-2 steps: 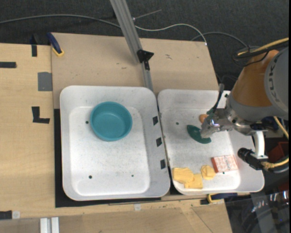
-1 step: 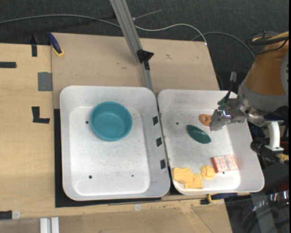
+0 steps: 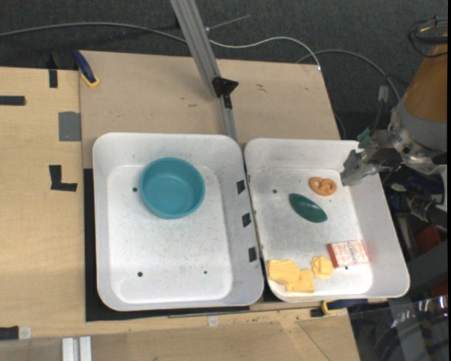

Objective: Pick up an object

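With the pincer (image 3: 355, 168) poised near the pretzel (image 3: 323, 186), its opening indiscernible, a descent onto it is judged next.

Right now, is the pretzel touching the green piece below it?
Apart. The camera view shows a strip of white bin floor between the pretzel and the green piece.

This is a robotics lab, set up for testing rather than living or cooking. A plywood tabletop (image 3: 173, 96) carries two shallow white bins (image 3: 105, 201) side by side, with black tape marks (image 3: 60, 177) stuck on at 9 o'clock. Loose cables (image 3: 286, 47) trail over dark carpet (image 3: 323, 13) at 12 o'clock (nothing domestic here). An aluminium strut (image 3: 195, 28) slants in from the top, and a grey-and-orange robot arm (image 3: 425, 96) stands at 3 o'clock.
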{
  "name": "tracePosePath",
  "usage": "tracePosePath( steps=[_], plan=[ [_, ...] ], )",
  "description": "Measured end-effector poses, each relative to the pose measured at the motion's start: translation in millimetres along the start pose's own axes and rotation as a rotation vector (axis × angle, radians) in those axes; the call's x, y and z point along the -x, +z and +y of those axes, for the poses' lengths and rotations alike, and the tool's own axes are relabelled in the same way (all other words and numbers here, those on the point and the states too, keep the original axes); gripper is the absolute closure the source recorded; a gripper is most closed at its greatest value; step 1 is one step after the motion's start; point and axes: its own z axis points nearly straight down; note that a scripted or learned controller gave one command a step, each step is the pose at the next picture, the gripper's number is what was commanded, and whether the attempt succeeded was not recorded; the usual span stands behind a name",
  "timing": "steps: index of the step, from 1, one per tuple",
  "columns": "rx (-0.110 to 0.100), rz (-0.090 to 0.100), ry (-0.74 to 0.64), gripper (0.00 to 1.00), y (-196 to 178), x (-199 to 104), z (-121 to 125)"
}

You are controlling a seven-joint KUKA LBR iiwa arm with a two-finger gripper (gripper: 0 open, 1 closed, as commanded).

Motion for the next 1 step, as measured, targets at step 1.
tracePosePath(
  steps=[1],
  plan=[
    [-0.006,0.001,0.0,1.0,-2.8,-0.2,0.2]
  ],
)
